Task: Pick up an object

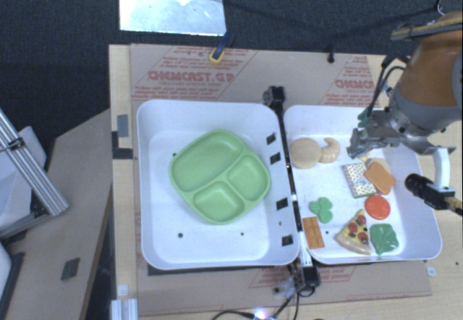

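The right bin [427, 228] holds several toy foods: a beige bun [304, 153], a tan croissant piece [331, 149], a patterned square [356, 180], an orange wedge [380, 178], a red tomato slice [377, 206], a green broccoli [320, 208], an orange cracker [312, 232], a pizza slice [354, 232] and a green leafy piece [384, 238]. My gripper [360, 143] hangs over the upper part of this bin, just right of the croissant piece and above the patterned square. Nothing shows in its grasp.
The left bin [155, 239] holds a green divided plate [221, 176]. A black divider [283, 166] runs between the bins. The arm [432, 87] comes in from the upper right. A black fitting [427, 190] sticks out over the right bin's right wall.
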Robot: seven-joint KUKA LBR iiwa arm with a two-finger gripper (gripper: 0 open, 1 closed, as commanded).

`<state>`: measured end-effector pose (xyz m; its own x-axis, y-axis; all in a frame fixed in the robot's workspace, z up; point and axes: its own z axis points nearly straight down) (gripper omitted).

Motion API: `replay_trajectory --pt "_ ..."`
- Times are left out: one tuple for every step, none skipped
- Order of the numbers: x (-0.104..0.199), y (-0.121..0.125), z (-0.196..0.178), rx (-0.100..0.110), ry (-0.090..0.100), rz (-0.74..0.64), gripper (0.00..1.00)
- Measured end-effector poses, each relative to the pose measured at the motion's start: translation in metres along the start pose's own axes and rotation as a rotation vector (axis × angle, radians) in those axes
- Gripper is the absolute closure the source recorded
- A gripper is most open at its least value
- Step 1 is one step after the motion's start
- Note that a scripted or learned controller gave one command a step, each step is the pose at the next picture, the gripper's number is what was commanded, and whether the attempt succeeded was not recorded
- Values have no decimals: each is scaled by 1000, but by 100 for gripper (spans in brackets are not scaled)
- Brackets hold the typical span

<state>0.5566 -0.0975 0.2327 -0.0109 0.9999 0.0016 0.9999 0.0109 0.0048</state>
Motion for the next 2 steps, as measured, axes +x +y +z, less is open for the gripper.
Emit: replay_trajectory --pt "50 29 11 2 0 1 100" --pt "92 52 18 2 0 2 100"
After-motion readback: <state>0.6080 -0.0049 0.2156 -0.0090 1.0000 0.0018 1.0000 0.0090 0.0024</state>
